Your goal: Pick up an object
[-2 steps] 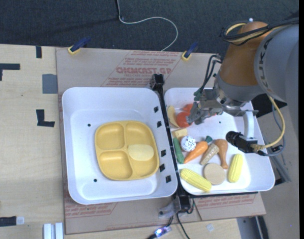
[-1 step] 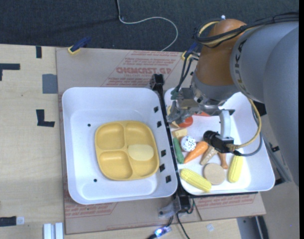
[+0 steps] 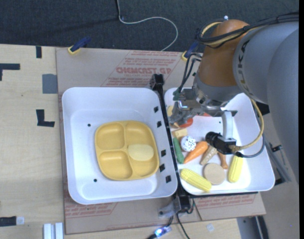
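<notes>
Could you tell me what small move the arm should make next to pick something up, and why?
Probably a short straight descent. The gripper hangs over the upper left corner of the right bin, just above the crowded toy food, near a red piece. Nothing visibly sits between its fingers, so lowering onto that piece seems the likeliest way to a grasp.

Left bin (image 3: 74, 133): holding a divided plate (image 3: 126, 150), a flat slice (image 3: 141, 152) lying in its right compartment.
Right bin (image 3: 251, 176): sitting just beside the left bin, holding corn cobs (image 3: 195, 179), a carrot (image 3: 196, 152) and a round disc (image 3: 214, 174) crowded near its front.
Gripper (image 3: 180, 111): hanging over the right bin's back left corner.
</notes>
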`<state>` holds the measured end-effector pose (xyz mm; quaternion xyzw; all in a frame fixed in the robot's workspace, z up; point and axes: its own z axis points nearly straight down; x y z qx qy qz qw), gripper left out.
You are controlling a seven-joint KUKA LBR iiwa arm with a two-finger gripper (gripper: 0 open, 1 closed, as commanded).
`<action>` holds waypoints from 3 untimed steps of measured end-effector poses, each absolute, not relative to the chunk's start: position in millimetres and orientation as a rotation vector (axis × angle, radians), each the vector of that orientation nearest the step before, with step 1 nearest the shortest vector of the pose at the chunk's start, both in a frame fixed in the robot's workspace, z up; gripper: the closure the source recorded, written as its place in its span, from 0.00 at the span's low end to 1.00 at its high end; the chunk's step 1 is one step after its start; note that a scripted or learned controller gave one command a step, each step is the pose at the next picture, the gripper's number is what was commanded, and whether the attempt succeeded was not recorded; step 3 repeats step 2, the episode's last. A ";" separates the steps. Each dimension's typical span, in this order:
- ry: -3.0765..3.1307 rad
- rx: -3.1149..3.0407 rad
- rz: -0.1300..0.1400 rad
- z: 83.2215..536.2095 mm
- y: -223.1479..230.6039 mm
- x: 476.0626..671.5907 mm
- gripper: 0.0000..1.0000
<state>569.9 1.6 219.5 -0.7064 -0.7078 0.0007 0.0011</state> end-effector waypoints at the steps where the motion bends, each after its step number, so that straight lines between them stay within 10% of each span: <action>1: -2.223 -2.218 0.004 213.7 10.8 574.0 1.00; 3: -2.222 -2.218 0.002 227.6 13.4 562.5 1.00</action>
